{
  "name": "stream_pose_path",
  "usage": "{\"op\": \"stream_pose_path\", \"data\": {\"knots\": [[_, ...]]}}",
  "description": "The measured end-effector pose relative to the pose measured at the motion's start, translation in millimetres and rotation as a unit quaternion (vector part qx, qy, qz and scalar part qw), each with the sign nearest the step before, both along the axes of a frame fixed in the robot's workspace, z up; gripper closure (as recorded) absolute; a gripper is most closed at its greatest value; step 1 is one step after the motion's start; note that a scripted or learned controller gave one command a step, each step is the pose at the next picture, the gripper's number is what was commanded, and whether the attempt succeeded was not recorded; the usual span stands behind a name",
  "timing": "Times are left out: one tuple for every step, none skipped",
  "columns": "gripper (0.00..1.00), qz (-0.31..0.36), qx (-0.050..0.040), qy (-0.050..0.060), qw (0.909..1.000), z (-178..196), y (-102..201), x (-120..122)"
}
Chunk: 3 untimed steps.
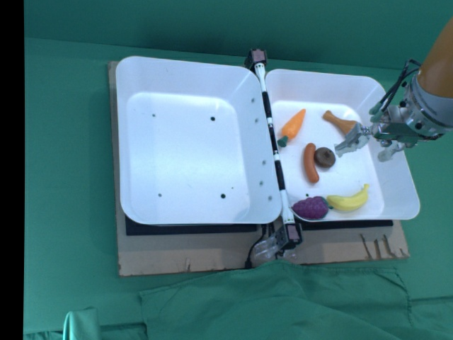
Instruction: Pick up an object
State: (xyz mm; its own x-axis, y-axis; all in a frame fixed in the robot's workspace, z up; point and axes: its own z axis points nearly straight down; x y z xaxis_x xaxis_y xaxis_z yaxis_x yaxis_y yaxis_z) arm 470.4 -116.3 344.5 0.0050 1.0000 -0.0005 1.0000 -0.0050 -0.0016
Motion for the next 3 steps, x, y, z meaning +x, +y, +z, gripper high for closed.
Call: {"op": "stream_pose_path", "data": {"knots": [[0.0,0.0,0.0,0.0,1.0,0.0,0.0,0.0],[0.0,0.0,0.0,0.0,1.0,0.0,0.0,0.0],[0.0,0.0,0.0,0.0,1.0,0.0,0.0,0.0]]}}
